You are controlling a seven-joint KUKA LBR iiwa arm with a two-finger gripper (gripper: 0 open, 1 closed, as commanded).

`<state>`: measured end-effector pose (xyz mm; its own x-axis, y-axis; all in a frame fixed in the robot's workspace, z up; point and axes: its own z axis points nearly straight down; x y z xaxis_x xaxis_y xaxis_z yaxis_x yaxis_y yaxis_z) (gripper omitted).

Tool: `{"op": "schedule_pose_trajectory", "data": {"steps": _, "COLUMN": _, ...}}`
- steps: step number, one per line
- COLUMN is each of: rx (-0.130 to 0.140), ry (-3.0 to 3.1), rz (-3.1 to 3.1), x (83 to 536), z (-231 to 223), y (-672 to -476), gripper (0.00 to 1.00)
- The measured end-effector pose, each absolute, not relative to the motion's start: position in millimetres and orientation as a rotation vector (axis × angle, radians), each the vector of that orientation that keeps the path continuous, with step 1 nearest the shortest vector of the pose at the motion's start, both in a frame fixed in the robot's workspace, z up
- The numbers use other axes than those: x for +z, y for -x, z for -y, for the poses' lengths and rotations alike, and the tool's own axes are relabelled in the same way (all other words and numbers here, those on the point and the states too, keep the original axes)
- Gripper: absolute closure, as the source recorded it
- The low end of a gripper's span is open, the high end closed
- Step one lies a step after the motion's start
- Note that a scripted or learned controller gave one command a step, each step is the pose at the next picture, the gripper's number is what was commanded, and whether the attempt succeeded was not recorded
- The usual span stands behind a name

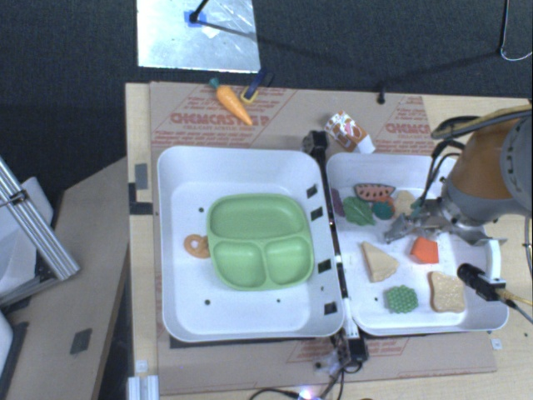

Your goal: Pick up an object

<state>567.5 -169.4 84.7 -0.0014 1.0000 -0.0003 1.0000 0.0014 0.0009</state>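
Bread slice aside, the pincer, grip state unclear, hangs amid crowded toys and may nudge the orange block away.

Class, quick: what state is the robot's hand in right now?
Hand: low in the right bin, beside the orange block; open or closed cannot be told.

We see the green divided plate sitting in the left bin, with a small orange ring just left of the plate. Right of the plate, the right bin holds toy foods, among them a red block, and the gripper hangs near that block. Beyond the plate, a toy carrot lies on the bench.
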Motion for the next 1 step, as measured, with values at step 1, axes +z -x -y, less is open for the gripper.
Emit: {"op": "schedule_pose_trajectory", "data": {"steps": 1, "rx": 0.003, "ry": -2.218, "rz": -2.220, "x": 95.1, "z": 169.8, "y": -568.0, "gripper": 1.00}}
